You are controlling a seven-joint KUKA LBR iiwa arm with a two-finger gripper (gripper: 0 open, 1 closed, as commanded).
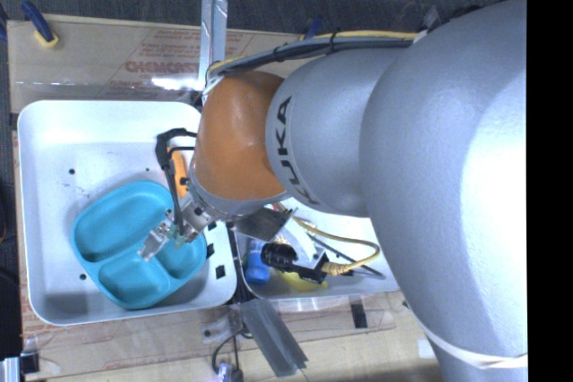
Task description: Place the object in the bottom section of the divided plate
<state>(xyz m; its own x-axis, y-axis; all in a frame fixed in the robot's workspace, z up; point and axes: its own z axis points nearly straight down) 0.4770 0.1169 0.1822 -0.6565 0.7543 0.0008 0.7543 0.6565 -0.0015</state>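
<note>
Blue divided plate, one, in left white bin, one gripper above it, grip state unclear

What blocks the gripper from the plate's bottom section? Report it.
Nothing visible does. The gripper is over the blue divided plate in the left bin, near the ridge dividing its sections.

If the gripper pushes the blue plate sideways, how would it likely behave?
The blue plate looks like rigid moulded plastic, so probably stiff and light. Lying flat and low in the white bin, it would likely slide rather than tip.
</note>
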